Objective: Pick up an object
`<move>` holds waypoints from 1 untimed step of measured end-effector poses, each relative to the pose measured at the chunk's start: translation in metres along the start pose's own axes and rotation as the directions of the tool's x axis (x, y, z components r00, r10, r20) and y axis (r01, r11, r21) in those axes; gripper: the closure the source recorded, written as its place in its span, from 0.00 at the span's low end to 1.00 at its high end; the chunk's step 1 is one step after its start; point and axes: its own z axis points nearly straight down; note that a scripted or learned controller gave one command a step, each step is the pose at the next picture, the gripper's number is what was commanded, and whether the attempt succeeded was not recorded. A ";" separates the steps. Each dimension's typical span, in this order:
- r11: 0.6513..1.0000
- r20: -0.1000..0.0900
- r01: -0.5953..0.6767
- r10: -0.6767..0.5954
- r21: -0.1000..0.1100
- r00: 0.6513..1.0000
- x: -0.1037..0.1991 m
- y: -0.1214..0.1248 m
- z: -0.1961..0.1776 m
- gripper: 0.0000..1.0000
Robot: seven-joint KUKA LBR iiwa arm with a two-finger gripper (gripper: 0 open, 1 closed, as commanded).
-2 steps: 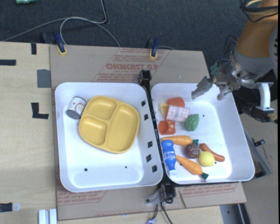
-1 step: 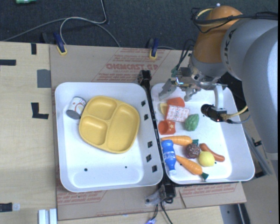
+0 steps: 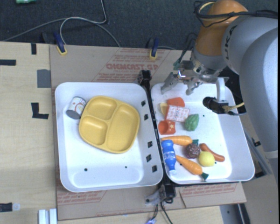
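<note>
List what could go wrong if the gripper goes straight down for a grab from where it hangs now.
1. The gripper hangs open above the right bin's far end, where the red piece, the printed packet and the green piece crowd together; it may nudge several and close on none.
2. It sits near the divider between the bins, so a finger might strike that edge.

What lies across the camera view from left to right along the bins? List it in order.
Small can → yellow divided plate → blue bottle → green pepper → lemon. The can and plate sit in the left bin; the rest sit in the right bin.
</note>
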 end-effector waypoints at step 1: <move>1.000 0.002 -0.001 0.001 -0.002 1.000 -0.027 0.001 0.098 0.00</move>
